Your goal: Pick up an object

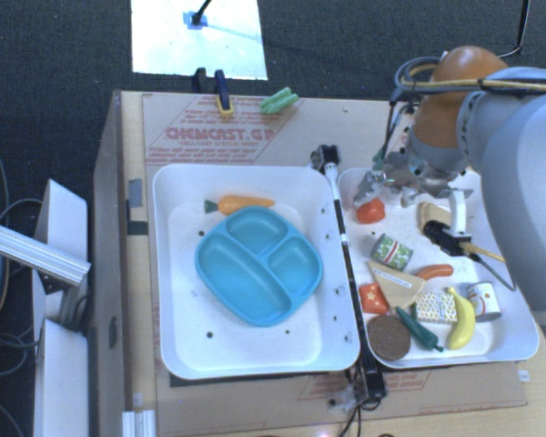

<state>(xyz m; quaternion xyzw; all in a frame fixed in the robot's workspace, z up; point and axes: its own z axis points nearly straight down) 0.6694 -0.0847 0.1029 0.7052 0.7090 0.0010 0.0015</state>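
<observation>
Cardboard sheeting covers the tabletop [209, 130], which carries two white bins side by side. On the left, one bin [187, 335] holds a blue divided plate [257, 264] with a toy carrot [239, 204] just above it. On the right, the other bin [514, 335] is crowded with toy food: a red tomato [370, 211], a small can [392, 251], a banana [461, 317], a brown cookie [389, 337]. Low over that bin's far end, the jaws [375, 184] are spread apart with nothing between them; the tomato lies just below them, nearly touching.

Green clip [278, 101] and blue clamp [223, 92] on cardboard [209, 135].
</observation>
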